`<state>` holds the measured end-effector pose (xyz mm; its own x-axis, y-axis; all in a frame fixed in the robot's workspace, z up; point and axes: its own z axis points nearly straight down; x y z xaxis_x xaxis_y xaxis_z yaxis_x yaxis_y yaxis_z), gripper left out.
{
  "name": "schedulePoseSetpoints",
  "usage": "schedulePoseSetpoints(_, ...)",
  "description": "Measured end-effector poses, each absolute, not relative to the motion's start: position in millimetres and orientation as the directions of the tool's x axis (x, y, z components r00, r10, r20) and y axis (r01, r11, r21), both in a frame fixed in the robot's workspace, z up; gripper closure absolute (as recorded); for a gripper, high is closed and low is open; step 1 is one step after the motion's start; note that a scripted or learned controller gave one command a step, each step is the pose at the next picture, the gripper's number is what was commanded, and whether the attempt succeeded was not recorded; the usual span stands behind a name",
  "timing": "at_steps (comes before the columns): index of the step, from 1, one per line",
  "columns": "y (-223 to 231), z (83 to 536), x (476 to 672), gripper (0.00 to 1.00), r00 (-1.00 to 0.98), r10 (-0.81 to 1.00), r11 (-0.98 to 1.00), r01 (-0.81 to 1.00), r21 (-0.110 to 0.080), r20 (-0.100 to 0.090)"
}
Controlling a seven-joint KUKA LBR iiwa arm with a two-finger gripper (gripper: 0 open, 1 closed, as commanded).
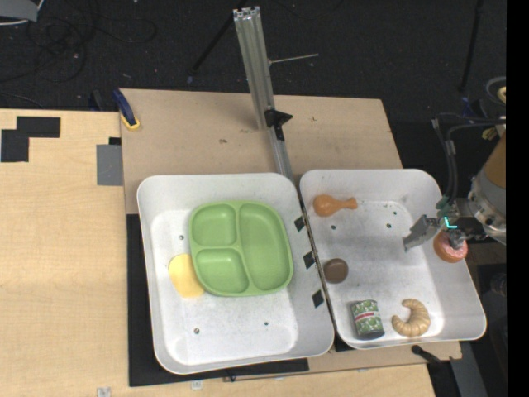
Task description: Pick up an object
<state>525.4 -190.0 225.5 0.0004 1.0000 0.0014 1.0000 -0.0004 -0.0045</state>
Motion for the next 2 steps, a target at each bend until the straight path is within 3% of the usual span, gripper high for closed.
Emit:
schedulePoseSetpoints(1,-190.1,226.0,525.8,0.0,0.0,1.0,0.0,1.0,-0.003,0.001)
schedulePoseSetpoints(2,-182.7,164.1,527.0,0.0,0.0,1.0,0.001,1.0,-0.007,0.003)
